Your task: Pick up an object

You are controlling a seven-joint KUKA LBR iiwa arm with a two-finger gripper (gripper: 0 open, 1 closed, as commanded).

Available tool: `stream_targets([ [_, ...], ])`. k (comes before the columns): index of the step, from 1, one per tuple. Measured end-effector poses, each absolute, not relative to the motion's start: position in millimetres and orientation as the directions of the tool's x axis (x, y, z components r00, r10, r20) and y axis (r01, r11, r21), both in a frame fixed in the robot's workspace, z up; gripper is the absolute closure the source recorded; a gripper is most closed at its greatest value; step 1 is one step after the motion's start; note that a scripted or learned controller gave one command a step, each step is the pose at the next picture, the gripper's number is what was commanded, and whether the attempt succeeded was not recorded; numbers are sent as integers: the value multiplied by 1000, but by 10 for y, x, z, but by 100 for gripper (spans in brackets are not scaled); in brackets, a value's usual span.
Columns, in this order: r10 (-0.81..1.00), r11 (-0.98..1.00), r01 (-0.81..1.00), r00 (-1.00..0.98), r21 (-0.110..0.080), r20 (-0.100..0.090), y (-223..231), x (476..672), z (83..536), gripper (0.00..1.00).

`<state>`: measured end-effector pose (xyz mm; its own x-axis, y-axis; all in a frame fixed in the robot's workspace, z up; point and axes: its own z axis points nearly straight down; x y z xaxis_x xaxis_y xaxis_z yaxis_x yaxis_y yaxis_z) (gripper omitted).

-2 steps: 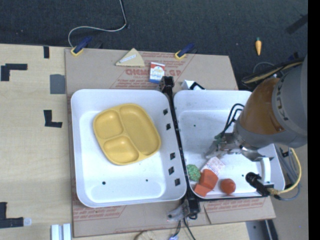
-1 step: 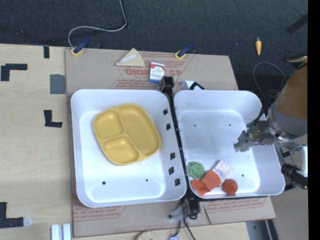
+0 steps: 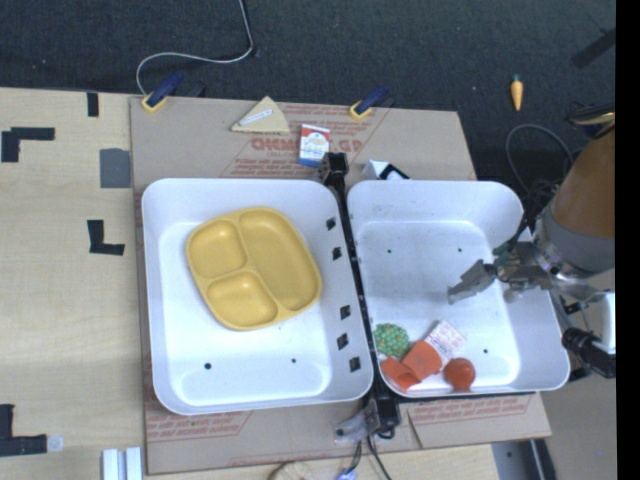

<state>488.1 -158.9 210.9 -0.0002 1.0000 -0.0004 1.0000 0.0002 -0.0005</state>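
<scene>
**Lena:** What's closest to the lens from where you sit?

**Me:** The cluster along the near edge of the right bin: a green object, an orange-red cup on its side, a small white packet and a red ball, all lying close together, some touching. Any of them would serve as the pick. The gripper hangs over the bare middle of that bin, apart from the cluster and toward its far side. I see nothing between its fingers, and I can't tell whether they're spread or closed at this angle.

**Lena:** So how do you do this well?

**Me:** I'd go for the red ball, since it sits at the end of the group with free floor on one side. Come straight down, fingers straddling it, so I don't nudge the cup or packet. The near wall is just beside it, so I'd line the fingers along the wall, not across it.

**Lena:** And the surroundings?

**Me:** The left bin holds a yellow divided plate. Both bins rest on a cardboard sheet on a pale wooden bench, with dark carpet beyond and a white cable trailing across it.
</scene>
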Motion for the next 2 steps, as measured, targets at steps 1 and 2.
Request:
stream_targets([
  [1, 1000, 2, 1000, -2, -3, 1, -1182, 5097, 1379, 0],
  [2, 1000, -1, 1000, 1, -1, -2, -2037, 5244, 1539, 0],
])
